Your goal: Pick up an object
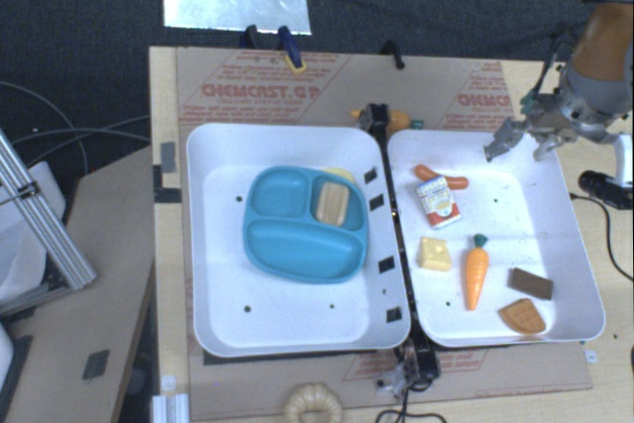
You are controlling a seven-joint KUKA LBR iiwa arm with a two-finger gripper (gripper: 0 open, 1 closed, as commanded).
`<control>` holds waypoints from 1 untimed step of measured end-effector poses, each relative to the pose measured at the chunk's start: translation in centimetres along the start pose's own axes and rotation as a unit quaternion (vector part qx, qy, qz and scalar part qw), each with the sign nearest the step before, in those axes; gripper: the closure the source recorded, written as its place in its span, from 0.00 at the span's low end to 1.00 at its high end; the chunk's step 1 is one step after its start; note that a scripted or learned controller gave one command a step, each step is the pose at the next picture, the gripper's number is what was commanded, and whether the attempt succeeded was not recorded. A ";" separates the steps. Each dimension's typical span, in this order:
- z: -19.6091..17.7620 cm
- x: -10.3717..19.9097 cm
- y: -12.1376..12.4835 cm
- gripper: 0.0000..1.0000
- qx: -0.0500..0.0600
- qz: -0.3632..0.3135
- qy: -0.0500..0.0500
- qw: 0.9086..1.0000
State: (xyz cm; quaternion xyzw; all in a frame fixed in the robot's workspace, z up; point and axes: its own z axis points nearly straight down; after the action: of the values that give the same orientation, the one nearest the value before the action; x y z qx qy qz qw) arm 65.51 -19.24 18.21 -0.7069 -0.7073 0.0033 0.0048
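The arm is reaching in over the tabletop's right edge, its wrist angled down toward the far right corner of the right bin point(584, 312). The tool point(522, 140) is hanging just above that bin's far rim with its two fingers spread apart, pinching nothing.

Six things are lying in the right bin: one sausage point(440, 177), one small red and white carton point(437, 202), its print too small to read, one yellow cheese wedge point(434, 254), one toy carrot point(476, 274), one brown bar point(530, 284), possibly chocolate, and one cookie point(522, 316).

The left bin point(213, 312) is carrying one blue divided plate point(297, 243) holding one slice of bread point(331, 204). Red lettering on the cardboard point(327, 84) beyond the bins is reading roughly "CHEMCAST".
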 end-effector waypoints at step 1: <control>-1.0 0.1 0.3 0.00 -0.007 -0.001 -0.001 1.000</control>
State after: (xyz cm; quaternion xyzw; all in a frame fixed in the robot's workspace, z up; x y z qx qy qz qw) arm 65.82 -19.18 19.16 -0.7060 -0.7082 -0.0006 -0.0008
